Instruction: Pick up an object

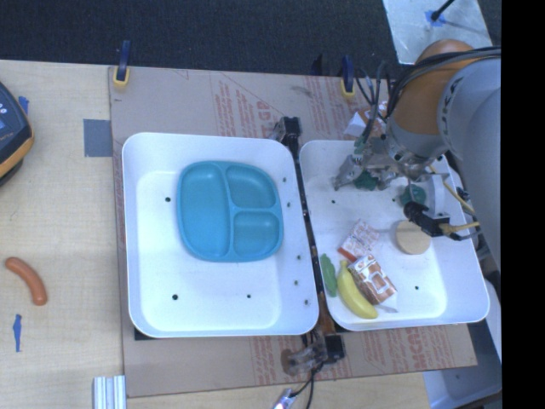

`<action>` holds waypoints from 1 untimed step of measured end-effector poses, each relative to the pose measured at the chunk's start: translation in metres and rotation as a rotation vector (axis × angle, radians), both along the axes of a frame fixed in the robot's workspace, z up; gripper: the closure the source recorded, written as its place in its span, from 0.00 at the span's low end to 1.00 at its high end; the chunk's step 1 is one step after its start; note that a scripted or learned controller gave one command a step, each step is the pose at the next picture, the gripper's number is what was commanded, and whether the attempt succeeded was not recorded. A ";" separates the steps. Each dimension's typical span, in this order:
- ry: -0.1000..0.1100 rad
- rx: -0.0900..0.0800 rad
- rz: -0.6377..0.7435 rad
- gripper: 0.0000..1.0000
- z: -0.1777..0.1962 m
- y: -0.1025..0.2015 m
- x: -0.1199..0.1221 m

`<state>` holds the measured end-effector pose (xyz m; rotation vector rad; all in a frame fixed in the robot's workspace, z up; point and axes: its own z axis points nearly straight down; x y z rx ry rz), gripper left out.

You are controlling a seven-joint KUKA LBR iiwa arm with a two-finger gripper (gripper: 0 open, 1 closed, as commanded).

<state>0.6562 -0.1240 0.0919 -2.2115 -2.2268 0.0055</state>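
Toward the near edge of the right bin (pixel 460 309) lies a yellow banana (pixel 353 291), its long axis running from upper left to lower right, the lower tip pointing at the bin's front rim. Just beside its left flank sits a small green piece (pixel 329 273), lined up almost the same way. A red-and-white packet (pixel 373 279) rests against the banana's right side, and a second such packet (pixel 358 240) lies just above, tilted. To their right is a round tan disc (pixel 413 238).

At the far end of this bin the hand (pixel 368 170) hangs low over the white floor, beneath the grey arm (pixel 473 109) and its orange band (pixel 430 92). Cables and dark fittings crowd around it — whether it is released or clenched I cannot tell, and nothing can be made out between its tips. The arm is cut off at the right.

The banana and packets lie well apart from the hand, toward the viewer; the disc is nearer, below and to the right of it.

The left bin (pixel 145 228) carries a blue divided plate (pixel 230 210). On the tabletop (pixel 60 228) at far left lies a reddish sausage (pixel 27 279) — a dark, orange-edged device (pixel 13 135) is cut off above it.
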 end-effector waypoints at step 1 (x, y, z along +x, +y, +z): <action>-0.006 -0.002 -0.005 0.00 0.077 -0.059 0.001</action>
